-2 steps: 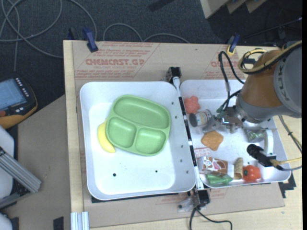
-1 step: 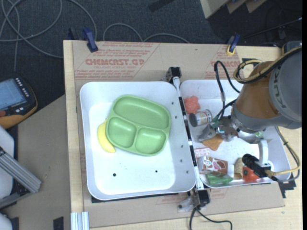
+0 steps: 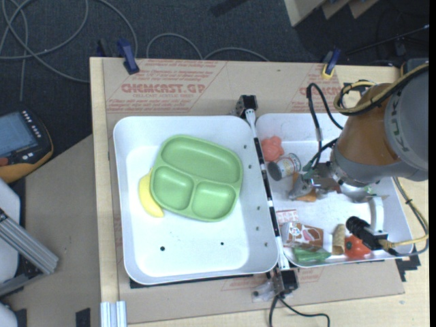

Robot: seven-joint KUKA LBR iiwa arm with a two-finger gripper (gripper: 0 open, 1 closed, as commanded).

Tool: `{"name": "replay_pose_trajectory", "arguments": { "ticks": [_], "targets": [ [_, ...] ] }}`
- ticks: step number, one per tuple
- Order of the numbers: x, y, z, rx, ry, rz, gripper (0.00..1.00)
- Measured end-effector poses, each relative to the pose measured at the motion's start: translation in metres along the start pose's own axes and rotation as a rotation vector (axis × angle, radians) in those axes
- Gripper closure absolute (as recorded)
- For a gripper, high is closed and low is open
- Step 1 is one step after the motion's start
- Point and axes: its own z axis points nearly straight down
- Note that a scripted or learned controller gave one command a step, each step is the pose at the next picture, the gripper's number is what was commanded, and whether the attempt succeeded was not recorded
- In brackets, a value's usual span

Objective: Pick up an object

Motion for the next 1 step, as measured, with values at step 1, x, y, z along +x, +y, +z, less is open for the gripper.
{"name": "replay_pose_trajectory", "arguments": {
  "ticks": [1],
  "targets": [
    [0.0579,0.0413,-0.0909,-0.002,0.0,-0.002,1.0]
  ]
}}
